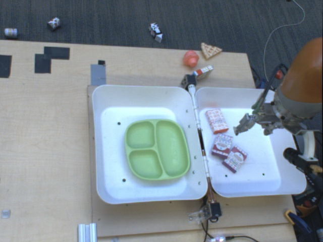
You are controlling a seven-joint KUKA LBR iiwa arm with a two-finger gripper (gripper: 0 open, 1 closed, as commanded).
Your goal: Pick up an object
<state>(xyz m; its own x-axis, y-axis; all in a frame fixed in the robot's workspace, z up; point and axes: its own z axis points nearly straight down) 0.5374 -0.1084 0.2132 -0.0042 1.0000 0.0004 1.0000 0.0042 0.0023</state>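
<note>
Three small red and white packets lie in the right bin [262,178]. One packet [216,120] sits near the bin's far left side. Two more, one [222,146] and the other [235,160], touch each other in the middle. My gripper [252,129] hovers over the right bin, to the right of the far packet and above the other two. Its fingers [240,127] are spread open with nothing between them.
A green divided plate [156,149] lies in the left bin [108,135]. Beyond the bins on the bench are a red ball [191,58], a toy pizza slice [211,50] and a small red and white tube [204,71]. Clamps join the bins at their shared rim [198,135].
</note>
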